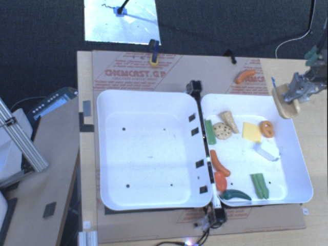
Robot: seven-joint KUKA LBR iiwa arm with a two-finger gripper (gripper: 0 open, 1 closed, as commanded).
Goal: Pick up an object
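Two white bins sit side by side on the tabletop (128,65); the left bin (148,147) offers open floor. The right bin (287,137) carries a cookie (222,130), cone (229,121), yellow block (251,131), ring (266,128), white block (267,151), carrot (219,162) and green pieces (several hug the edges). The tool (300,88) hangs over the right bin's far right rim with a tan object (285,102) beneath it; whether it grips cannot be told.

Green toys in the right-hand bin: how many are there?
3. A green stick lies along the bin's left wall, a green ridged piece sits near the front, and a dark green pepper lies at the front edge. Others may be hidden.
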